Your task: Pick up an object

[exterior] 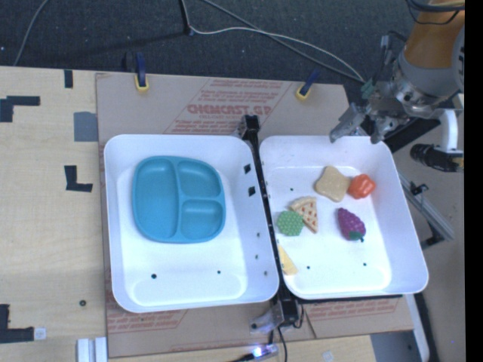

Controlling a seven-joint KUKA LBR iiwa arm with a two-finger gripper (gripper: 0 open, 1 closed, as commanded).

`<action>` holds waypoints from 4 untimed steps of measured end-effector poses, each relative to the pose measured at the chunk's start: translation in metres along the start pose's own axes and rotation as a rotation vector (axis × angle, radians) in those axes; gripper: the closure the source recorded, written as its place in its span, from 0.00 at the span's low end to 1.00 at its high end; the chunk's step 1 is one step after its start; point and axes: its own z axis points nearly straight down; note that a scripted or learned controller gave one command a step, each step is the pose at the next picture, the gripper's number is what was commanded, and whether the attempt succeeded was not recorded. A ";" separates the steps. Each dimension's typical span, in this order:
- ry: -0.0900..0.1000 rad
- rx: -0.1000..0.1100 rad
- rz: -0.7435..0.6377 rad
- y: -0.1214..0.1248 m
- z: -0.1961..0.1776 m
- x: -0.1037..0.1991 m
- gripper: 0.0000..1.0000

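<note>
The gripper (361, 125) hangs with spread, empty jaws over the bin's upper rim; the bread slice (331, 183) lies toward seven o'clock.

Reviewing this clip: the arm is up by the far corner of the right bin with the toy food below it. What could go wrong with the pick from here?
1. The bread slice and the orange pepper lie very close together, so a descent there may nudge one or catch both.
2. The hand hovers at the right bin far rim and could clip it going down.
3. The yellow piece sits against the bin's left wall, leaving little room for a finger.
</note>
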 end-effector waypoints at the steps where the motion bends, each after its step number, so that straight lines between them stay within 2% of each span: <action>1: 0.000 0.005 -0.002 0.001 -0.006 0.001 1.00; 2: -0.006 -0.018 0.001 0.005 -0.267 -0.036 1.00; 3: 0.003 -0.002 -0.013 -0.020 -0.258 0.112 1.00; 4: 0.000 0.007 -0.007 -0.024 -0.191 0.181 1.00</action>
